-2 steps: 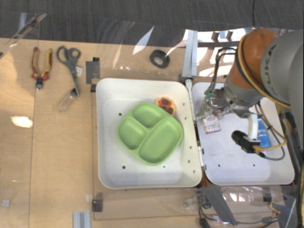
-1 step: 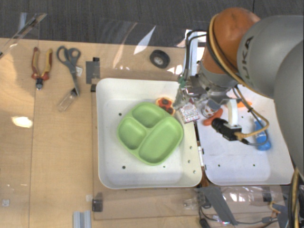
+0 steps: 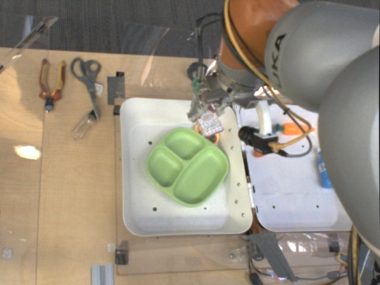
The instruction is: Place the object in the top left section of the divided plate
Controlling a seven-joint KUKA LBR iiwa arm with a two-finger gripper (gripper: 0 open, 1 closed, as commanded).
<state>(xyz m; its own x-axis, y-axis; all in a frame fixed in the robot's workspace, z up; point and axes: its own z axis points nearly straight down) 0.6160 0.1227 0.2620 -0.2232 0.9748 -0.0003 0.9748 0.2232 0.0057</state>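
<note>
step: carry | gripper [image 3: 205,116] jaws holding small packet [image 3: 209,125] at plate's [image 3: 189,167] 1 o'clock | next: move toward 10 o'clock, release

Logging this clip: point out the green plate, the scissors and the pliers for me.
plate [image 3: 199,177]: camera view, floor of its largest section.
scissors [image 3: 89,83]: camera view, near the pivot below the grey handles.
pliers [image 3: 50,88]: camera view, where the red handles meet.

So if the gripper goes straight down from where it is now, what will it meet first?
Probably the back rim of the green plate, near its top section, or the bin floor beside it. The gripper hangs at that edge; depth is unclear.
</note>
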